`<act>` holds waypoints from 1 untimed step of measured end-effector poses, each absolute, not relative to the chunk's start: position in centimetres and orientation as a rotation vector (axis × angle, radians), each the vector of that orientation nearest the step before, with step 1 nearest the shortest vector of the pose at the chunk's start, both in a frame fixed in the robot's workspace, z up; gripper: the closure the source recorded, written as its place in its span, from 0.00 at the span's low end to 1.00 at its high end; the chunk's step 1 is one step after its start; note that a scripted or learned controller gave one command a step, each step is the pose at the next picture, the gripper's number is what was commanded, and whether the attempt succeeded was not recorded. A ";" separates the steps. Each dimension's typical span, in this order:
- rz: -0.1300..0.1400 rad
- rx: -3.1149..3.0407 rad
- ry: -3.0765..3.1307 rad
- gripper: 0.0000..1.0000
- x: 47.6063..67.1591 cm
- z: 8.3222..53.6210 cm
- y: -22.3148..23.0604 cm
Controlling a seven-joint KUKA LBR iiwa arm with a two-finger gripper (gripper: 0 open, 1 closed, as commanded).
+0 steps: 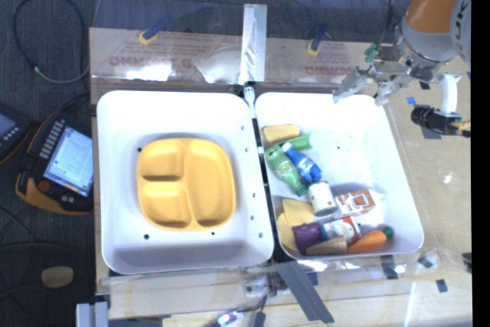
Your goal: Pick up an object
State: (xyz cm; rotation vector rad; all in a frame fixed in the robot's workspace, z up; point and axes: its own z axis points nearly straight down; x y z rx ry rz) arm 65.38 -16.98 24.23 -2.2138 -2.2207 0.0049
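My gripper point(366, 88) hangs above the far right corner of the right bin point(398, 157), its two grey fingers spread open with nothing between them. Below and left of it, the right bin holds a pile of objects: a yellow sponge-like block point(279, 134), a green packet point(285, 168), a blue bottle with a white cap point(304, 163), a white cup point(322, 197), a red and white carton point(356, 202), a purple piece point(305, 234), an orange carrot point(367, 242) and a yellow wedge point(293, 208). None of them touches the gripper.
The left bin point(115, 119) holds a yellow divided tray point(186, 182). A metal divider post point(253, 42) stands behind the seam between the bins. The far half of the right bin is bare white floor. Cables and a teach pendant point(65, 161) lie left of the bench.
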 end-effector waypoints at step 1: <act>0.007 -2.148 -2.284 0.00 62.0 12.8 -10.6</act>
